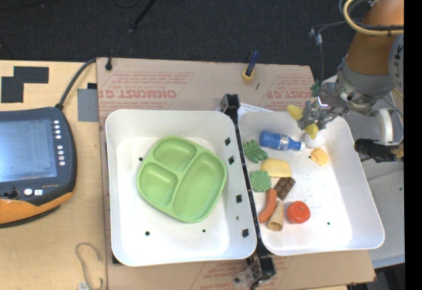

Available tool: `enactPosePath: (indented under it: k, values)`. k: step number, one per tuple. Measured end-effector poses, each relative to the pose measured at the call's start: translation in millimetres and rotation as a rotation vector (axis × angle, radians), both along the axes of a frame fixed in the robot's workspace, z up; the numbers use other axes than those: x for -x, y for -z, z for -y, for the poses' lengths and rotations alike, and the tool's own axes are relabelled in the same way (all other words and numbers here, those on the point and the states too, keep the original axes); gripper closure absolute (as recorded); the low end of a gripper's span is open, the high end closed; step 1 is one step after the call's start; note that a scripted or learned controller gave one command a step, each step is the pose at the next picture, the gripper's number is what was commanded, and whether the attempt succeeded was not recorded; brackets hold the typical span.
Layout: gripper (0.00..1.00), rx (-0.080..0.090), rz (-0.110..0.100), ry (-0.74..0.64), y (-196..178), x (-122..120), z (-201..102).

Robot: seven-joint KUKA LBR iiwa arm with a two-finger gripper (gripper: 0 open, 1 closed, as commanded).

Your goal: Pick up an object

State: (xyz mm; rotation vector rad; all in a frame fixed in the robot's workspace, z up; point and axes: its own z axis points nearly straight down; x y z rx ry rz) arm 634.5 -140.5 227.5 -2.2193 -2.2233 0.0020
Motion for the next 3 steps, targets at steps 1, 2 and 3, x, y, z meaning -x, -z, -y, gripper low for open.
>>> enactPosePath:
  k: [1, 2, 3]
  values:
    - [1.0, -0.003, -0.003, -0.001, -8, 33, -42]
    - [1.0, -0.003, -0.004, -0.001, -15, 58, -86]
    - [1.0, -0.003, -0.007, -0.001, -2, 95, -133]
